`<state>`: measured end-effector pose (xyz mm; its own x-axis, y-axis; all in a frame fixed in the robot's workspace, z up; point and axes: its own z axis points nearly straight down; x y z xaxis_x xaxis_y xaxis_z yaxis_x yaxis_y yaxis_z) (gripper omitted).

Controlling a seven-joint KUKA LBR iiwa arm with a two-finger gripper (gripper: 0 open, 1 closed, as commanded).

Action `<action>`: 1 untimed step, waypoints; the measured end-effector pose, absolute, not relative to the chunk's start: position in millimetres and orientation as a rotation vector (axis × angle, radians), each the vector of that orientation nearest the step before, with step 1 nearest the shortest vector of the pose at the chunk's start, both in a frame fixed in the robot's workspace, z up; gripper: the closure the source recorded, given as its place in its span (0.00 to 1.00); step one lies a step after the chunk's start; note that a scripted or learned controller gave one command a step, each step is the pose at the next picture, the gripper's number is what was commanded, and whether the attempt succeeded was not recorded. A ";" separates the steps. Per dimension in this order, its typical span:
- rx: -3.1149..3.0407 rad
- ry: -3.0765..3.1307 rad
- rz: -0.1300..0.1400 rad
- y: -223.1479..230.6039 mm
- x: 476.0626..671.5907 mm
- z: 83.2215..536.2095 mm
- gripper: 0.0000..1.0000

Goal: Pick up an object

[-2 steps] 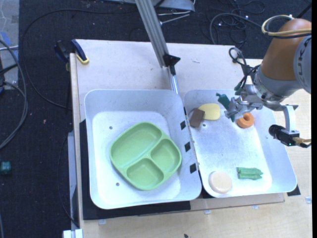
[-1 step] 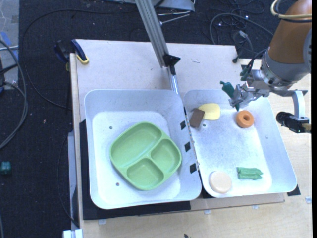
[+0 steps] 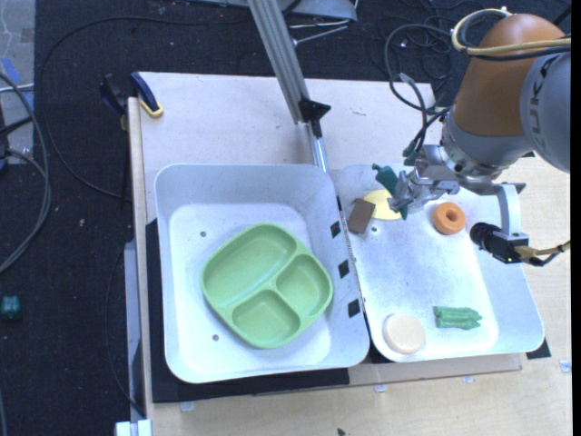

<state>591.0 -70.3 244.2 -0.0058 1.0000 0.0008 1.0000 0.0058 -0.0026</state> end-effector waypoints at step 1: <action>-2.211 -2.228 0.001 -12.9 581.8 231.5 1.00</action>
